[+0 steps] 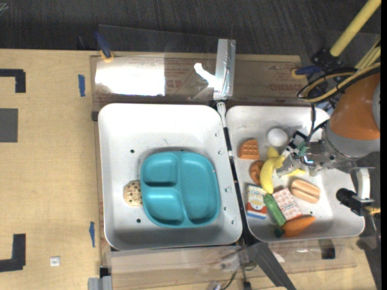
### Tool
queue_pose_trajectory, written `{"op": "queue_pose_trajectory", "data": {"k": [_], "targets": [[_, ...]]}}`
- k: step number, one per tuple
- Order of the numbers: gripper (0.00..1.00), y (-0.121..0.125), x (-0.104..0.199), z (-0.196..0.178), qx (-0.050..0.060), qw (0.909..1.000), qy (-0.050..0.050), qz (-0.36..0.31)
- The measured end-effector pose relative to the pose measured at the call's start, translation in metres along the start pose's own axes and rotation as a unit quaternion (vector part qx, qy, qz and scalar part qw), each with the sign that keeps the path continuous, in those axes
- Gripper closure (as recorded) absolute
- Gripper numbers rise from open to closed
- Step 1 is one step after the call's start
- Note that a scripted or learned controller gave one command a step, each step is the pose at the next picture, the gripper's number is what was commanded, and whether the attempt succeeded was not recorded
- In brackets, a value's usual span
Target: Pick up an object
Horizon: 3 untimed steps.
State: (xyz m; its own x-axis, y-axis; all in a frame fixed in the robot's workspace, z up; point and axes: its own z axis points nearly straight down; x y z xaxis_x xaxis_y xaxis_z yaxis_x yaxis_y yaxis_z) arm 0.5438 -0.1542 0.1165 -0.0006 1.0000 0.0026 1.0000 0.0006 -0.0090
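Observation:
My gripper (pixel 294 156) hangs low over the right bin (pixel 344 219), reaching in from the right under the grey wrist with its orange band (pixel 358 115). It sits just right of the yellow banana (pixel 268 170), near the banana's upper end. Around it lie a white ball (pixel 277 136), an orange pastry (pixel 248 148), a hot dog (pixel 305 190), a red-and-white packet (pixel 287 204), a small carton (pixel 256 202), a green cucumber (pixel 275 211) and a carrot (pixel 296 225). Nothing is visibly held.
The left bin (pixel 121 132) holds a teal divided plate (pixel 179 187) with a cookie (pixel 132 193) beside its left edge. A clear plastic sheet (pixel 157 77) and a metal bracket (pixel 225 68) stand behind the bins. Cables (pixel 326 80) hang at the upper right.

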Motion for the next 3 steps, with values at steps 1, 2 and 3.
{"op": "queue_pose_trajectory", "data": {"k": [1,2,3], "targets": [[0.0,0.042,0.047,0.029,-0.008,0.9914,-0.003,-0.131],[1.0,0.044,0.047,0.017,-0.011,0.9914,-0.004,-0.13],[1.0,0.054,0.12,-0.071,-0.007,0.9983,-0.001,-0.058]]}}
